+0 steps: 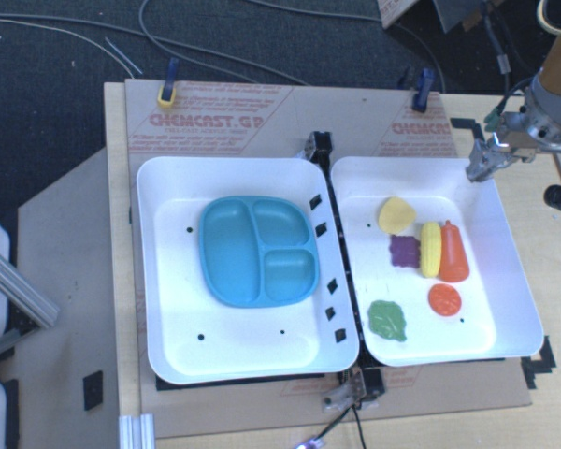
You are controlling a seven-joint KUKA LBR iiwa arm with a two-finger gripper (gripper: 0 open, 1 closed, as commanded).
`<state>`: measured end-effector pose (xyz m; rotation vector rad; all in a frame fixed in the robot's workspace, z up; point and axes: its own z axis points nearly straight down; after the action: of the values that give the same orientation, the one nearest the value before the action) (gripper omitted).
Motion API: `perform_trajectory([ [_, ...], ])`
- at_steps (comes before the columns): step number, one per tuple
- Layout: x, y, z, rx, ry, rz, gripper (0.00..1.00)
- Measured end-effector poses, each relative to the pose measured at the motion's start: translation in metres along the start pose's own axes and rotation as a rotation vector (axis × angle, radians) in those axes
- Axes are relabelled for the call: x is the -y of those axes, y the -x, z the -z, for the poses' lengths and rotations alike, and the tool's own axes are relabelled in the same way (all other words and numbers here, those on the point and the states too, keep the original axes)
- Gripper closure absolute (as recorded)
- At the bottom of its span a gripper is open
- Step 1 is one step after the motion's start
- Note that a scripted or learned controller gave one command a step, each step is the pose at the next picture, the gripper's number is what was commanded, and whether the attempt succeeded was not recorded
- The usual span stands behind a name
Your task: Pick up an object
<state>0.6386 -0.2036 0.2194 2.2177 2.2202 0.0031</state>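
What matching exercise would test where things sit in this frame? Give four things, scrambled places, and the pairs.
Things:
1. blue divided plate
2. green toy
3. purple toy
4. gripper

Places:
A. near corner of the right bin, by the divider
B. above the right bin's far right corner
C. middle of the left bin
D. right bin, just left of the yellow corn cob

Pairs: 1-C, 2-A, 3-D, 4-B

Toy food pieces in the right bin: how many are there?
6: yellow piece at back, purple piece, corn and carrot in the middle, green piece and orange piece in front.
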Motion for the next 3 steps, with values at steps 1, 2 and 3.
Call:
perform_trajectory([
  [1,-0.001,-0.054,-0.009,-0.004,-0.006,0.004,1.0],
  [2,-0.003,-0.106,-0.016,-0.003,-0.006,0.003,1.0],
  [3,-0.011,-0.165,-0.004,-0.004,-0.001,0.006,1.0],
])
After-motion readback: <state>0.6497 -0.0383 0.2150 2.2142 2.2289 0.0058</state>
